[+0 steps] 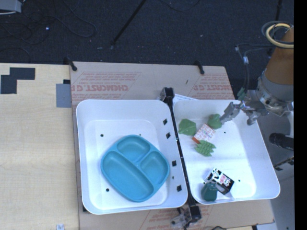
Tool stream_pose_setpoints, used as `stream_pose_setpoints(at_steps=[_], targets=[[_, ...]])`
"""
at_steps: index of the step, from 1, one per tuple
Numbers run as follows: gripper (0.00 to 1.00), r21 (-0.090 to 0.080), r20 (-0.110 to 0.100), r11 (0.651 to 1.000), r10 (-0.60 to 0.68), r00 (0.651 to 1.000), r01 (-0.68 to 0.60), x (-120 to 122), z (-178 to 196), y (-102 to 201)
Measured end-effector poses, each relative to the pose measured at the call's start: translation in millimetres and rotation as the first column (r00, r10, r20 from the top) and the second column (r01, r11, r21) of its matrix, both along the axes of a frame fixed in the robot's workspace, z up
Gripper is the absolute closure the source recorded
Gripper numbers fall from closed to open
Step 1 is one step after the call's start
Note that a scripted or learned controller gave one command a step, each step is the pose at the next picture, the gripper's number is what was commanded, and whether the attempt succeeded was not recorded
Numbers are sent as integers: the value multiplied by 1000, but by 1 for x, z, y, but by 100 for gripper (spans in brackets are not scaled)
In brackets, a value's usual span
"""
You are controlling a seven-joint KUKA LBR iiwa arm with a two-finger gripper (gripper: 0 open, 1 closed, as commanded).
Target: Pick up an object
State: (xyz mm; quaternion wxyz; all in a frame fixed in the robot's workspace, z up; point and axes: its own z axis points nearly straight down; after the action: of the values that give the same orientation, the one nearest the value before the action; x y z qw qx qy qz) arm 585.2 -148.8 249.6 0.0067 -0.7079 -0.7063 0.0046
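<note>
Objects for this pick all lie in the right bin (261, 143), and the one that matters to you is the small green piece (214, 122) near that bin's upper edge. Your pincer (228, 114) comes in from the right, its grey fingers slanting down and to the left, with the tips just beside that green piece, on its upper-right side. So the target lies down and left of the tips, right along the line the fingers already point.

Whether the tips touch it, you cannot tell from this slant, and nothing shows between the fingers, so don't count it as held. Whether the fingers stand apart or together is also not readable.

Just below and left of the target sits a white-and-red block (204, 132), with a green lump (187, 127) further left and a ridged green piece (205, 148) below it (close company, so a wide sweep would likely nudge them). A black-and-white box (220, 179) and a dark teal object (209, 192) lie well apart near the bin's lower edge. The blue divided plate (135, 167) rests in the left bin (86, 143).
</note>
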Motion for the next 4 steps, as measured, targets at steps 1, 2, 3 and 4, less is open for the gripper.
stream_pose_setpoints(at_steps=[1, 2, 3, 4], targets=[[0, -2, 13, 1000, 2, 1000, -2, 2, 7, 0], [0, -1, 8, 1000, 2, 1000, -2, -1, -56, 0], [0, -2, 11, 1000, 2, 1000, -2, -3, -118, -4], [0, -3, 31, 1000, 0, 1000, 0, 3, -157, -4]])
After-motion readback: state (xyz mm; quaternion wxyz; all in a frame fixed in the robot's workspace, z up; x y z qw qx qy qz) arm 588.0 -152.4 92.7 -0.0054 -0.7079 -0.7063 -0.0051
